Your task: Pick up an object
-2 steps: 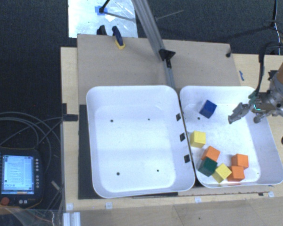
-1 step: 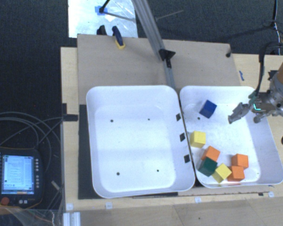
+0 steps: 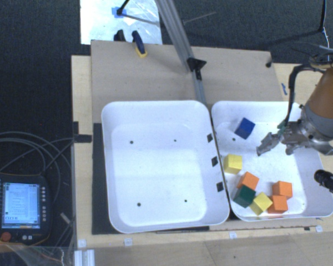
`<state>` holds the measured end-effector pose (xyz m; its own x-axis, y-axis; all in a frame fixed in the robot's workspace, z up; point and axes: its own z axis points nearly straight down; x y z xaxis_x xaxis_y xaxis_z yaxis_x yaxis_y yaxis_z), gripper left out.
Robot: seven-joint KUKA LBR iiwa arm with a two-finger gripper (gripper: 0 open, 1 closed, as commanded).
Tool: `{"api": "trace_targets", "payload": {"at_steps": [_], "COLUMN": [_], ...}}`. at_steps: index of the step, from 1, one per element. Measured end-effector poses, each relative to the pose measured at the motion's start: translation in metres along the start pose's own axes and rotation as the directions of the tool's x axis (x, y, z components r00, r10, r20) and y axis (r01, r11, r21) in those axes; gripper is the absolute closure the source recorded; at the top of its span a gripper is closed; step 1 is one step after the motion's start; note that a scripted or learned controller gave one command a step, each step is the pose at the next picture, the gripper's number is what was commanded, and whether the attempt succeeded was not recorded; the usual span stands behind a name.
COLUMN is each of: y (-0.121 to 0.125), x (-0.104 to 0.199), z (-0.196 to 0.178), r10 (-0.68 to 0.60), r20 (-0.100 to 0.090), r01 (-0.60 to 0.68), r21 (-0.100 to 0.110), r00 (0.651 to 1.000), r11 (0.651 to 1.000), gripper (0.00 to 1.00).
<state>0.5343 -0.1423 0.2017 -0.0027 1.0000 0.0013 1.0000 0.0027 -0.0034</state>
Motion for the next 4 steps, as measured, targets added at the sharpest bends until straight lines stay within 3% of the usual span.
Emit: {"api": "trace_targets", "payload": {"at_steps": [2, 3, 4], "y": [-0.001, 0.001, -0.006], "x": [-0.001, -0.002, -0.001], "z": [0.094, 0.08, 0.032], "r10": [0.0, -0.002, -0.001], "r20": [0.0, 0.002, 0.003], "r01": [0.0, 0.002, 0.001], "r21": [0.0, -0.007, -0.01], "r00": [1.0, 1.0, 1.0], "r11": [1.0, 1.0, 1.0], "gripper": [0.0, 1.0, 1.0]}}
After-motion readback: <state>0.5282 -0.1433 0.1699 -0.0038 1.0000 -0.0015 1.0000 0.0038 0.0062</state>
